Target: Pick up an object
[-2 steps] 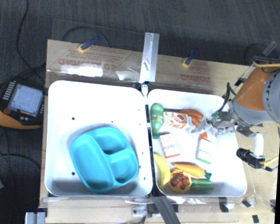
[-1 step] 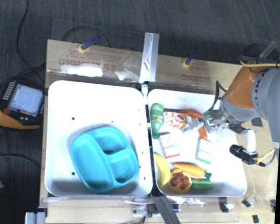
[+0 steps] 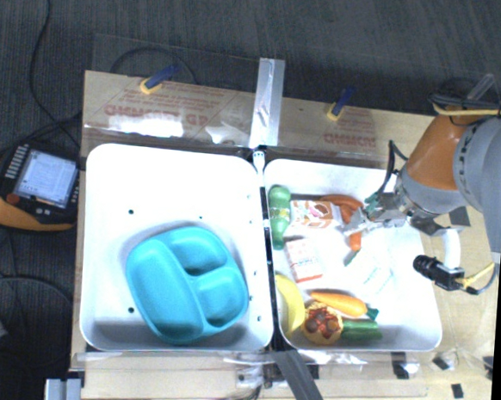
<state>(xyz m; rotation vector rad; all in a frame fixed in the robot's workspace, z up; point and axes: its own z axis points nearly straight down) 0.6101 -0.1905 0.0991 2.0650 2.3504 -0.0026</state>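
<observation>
Over at the right bin point(image 3: 413, 324) is where all the action is; the grey arm point(image 3: 486, 166) with its orange band point(image 3: 433, 157) leans in from the right, and the gripper point(image 3: 372, 215) sits low near that bin's far side, right by an orange carrot-like piece point(image 3: 354, 239); whether it's clenched or released, honestly can't tell, that end is just a blur of metal. Left of the gripper there's a small white and red packet point(image 3: 310, 213) with an orange thing point(image 3: 343, 203) just behind it; a green bottle-ish thing point(image 3: 278, 203) stands against the bin's left wall; a white box point(image 3: 303, 259) lies nearer the middle. Along the bin's near edge: a yellow banana point(image 3: 290, 301), a brownish lumpy piece point(image 3: 322, 323), an orange-yellow one point(image 3: 339, 302) and a green one point(image 3: 361, 331), all bunched and touching. Left of the right bin, the other bin point(image 3: 113, 184) has a blue divided tray point(image 3: 187, 281).
</observation>
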